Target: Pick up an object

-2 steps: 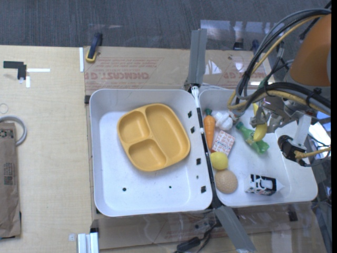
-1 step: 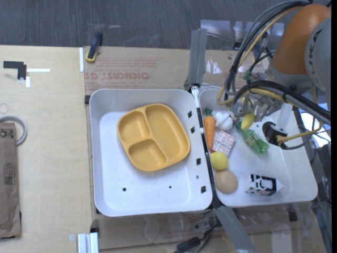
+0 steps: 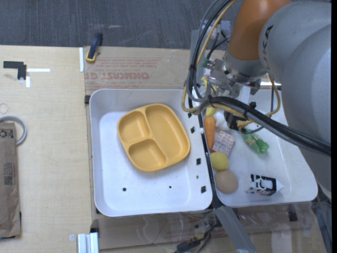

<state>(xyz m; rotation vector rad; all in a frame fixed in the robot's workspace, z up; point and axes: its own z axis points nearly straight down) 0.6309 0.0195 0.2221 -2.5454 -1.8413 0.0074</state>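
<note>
The right bin (image 3: 295, 191) holds an orange carrot (image 3: 209, 130), a pink-and-white packet (image 3: 223, 140), a yellow lemon (image 3: 220, 161), a tan round ball (image 3: 227, 182), a green object (image 3: 258, 144) and a black-and-white packet (image 3: 262, 184). My gripper (image 3: 224, 108) hangs over the far left part of this bin, just beyond the carrot's top end. The wrist and black and yellow cables cover most of it. A small yellow item (image 3: 210, 111) peeks out beside it.
The left bin (image 3: 105, 194) holds a yellow three-compartment plate (image 3: 152, 137). The grey arm with its orange band (image 3: 255, 20) fills the upper right. A cardboard sheet (image 3: 131, 70) lies behind the bins, and a brown paper bag (image 3: 8, 178) lies at far left.
</note>
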